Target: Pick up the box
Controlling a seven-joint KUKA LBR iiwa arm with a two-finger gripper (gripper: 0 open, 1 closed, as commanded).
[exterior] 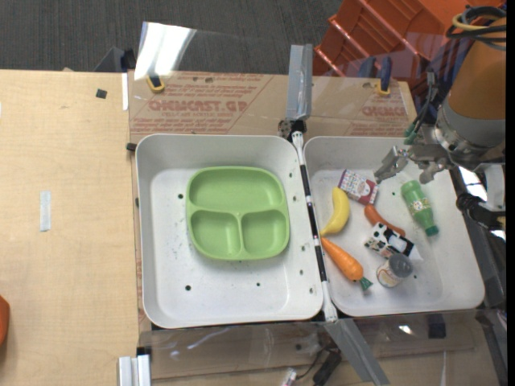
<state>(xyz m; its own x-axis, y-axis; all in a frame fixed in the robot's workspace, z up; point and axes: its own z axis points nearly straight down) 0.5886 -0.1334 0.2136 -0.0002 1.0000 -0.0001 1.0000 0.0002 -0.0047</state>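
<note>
End effector (409,165): hanging over the upper right part of the right bin, with its two fingers spreading apart and nothing showing between them.
Arm (475,87): reaching in from the right, its orange band sitting just above and to the right of the end effector.
Box (357,186): lying flat on the floor of the right bin, just left of and slightly below the end effector, apart from the fingers; it is small, pink and white.
Green bottle (419,206): lying on its side just below the end effector, tilting toward the lower right.
Banana (338,211): resting left of and below the end effector, just beside the box's lower left corner.
Carrots: one small carrot (378,217) lying below the box, one larger carrot (341,258) lying well below and left of the end effector, near the bin divider.
Cow toy (385,239): sitting below the end effector, between the small carrot and a round can (393,272).
Right bin (459,292): holding all these items.
Left bin (161,296): sitting far left of the end effector, carrying a green divided plate (238,212).
Bench (64,215): bearing both bins side by side.
</note>
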